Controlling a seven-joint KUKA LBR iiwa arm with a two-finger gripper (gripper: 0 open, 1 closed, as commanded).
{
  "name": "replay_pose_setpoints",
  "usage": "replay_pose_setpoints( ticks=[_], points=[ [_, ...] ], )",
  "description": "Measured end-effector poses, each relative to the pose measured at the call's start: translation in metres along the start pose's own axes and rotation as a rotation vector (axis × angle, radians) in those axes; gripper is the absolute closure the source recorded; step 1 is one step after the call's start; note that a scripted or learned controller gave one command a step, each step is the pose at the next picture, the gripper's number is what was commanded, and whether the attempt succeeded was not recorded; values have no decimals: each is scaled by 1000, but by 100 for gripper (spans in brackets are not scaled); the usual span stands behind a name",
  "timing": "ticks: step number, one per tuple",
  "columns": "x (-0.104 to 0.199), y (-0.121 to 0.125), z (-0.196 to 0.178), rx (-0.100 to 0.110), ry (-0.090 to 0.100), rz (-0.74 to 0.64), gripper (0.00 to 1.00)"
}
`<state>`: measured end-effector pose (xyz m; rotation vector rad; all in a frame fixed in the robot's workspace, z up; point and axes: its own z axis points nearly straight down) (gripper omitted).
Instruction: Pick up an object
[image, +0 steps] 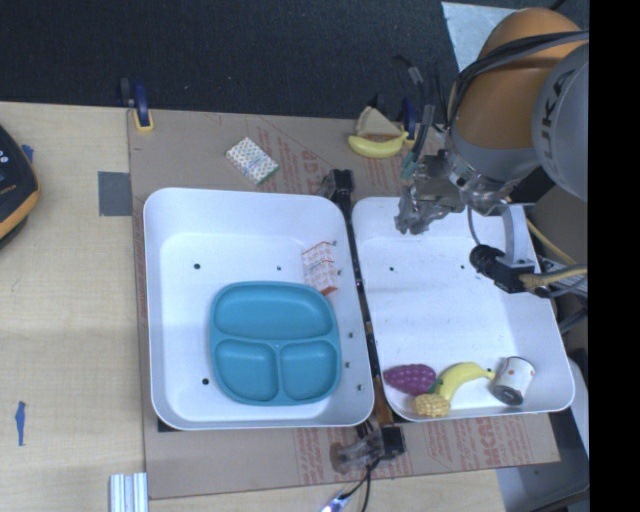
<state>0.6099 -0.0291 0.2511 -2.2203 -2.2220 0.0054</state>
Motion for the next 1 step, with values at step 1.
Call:
replay_pose_setpoints(
  ticks=[1],
  points=[
    [49, 11, 31, 3, 1, -5, 100]
  ],
)
